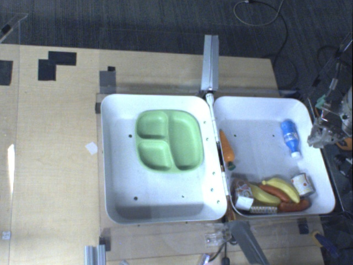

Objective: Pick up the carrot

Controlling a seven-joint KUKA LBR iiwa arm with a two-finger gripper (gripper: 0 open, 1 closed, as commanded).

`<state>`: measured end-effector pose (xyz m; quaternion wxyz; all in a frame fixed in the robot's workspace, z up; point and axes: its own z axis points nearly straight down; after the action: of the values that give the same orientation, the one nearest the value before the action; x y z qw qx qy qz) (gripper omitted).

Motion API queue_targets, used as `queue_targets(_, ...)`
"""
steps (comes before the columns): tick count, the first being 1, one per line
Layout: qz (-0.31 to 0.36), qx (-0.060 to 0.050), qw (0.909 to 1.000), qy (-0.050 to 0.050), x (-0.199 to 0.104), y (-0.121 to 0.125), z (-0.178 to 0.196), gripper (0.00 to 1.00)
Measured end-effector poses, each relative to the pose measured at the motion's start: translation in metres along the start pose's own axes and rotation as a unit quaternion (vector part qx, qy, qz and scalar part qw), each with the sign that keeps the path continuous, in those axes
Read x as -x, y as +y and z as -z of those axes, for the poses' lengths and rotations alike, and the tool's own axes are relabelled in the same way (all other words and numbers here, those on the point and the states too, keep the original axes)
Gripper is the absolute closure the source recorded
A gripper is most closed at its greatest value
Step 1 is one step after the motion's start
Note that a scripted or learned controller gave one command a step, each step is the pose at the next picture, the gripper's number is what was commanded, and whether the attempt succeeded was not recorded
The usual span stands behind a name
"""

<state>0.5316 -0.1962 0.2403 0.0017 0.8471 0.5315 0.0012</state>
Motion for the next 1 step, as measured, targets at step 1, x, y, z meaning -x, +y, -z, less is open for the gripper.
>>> queue_targets(1, 0.004, 0.001, 1.0000, 0.000, -0.0020, 0.0010, 0.0106, 1.00)
